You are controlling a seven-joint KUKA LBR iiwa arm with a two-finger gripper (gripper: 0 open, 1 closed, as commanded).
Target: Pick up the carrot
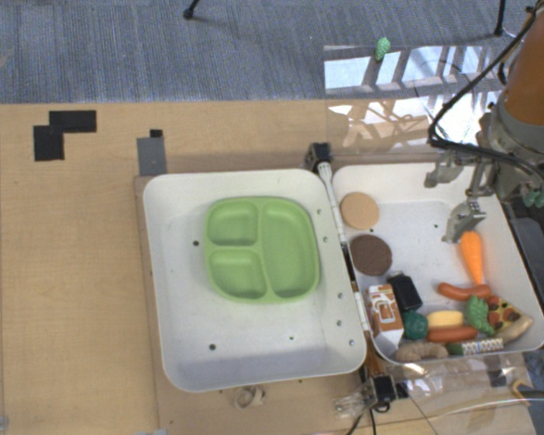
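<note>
Carrot (473, 256) upright, tip pointing down.

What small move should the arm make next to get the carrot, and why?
Probably lower the gripper a little onto the carrot. The gripper sits just above the carrot's top end in the right bin, and nothing is held yet. The carrot lies lengthwise with a sausage right at its lower tip, so gripping near the upper end looks safer.

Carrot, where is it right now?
In the camera view the carrot lies in the right bin, near its right wall, just below the gripper and above a sausage.
</note>
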